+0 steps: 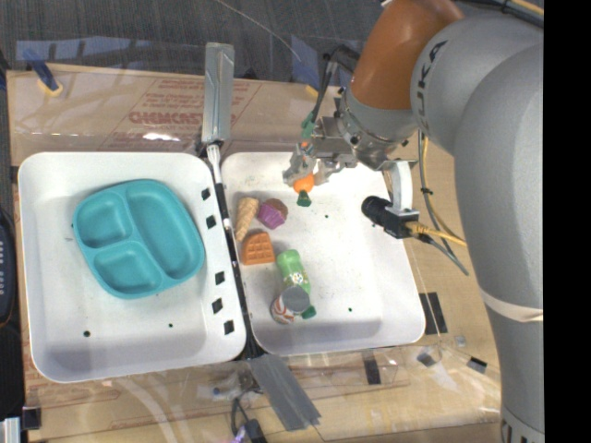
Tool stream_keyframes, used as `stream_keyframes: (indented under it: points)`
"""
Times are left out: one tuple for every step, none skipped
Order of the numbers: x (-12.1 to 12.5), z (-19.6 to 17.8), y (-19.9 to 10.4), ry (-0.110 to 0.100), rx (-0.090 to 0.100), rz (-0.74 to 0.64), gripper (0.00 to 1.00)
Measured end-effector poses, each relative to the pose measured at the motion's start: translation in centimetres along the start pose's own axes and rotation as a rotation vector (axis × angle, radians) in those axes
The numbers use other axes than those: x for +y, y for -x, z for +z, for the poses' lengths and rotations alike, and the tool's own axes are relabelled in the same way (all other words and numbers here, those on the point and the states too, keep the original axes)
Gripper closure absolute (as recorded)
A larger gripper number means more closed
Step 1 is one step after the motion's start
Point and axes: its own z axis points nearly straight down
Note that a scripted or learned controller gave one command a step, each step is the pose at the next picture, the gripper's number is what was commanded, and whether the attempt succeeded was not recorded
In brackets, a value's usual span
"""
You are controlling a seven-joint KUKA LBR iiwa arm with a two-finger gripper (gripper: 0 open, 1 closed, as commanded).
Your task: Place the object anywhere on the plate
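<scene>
Orange toy carrot (pixel 303 186) sits pinched in the gripper (pixel 302 175), over the right bin (pixel 388 317). The blue plate (pixel 138 236) lies far left.

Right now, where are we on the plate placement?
Done: gripper is over the right bin with a small orange object at its fingertips, apparently picked up. In hand: that object, hanging above the bin floor. Left: carry it across to the teal plate in the left bin, which holds nothing yet.
</scene>
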Motion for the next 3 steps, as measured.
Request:
stream_keyframes:
  points:
    - [-6.4, 3.9, -7.9, -0.004, 0.0, -0.065, 1.0]
    - [-0.6, 5.5, -14.6, -0.002, -0.002, -0.018, 1.0]
    - [-2.9, 0.9, -21.2, 0.003, 0.001, -0.049, 1.0]
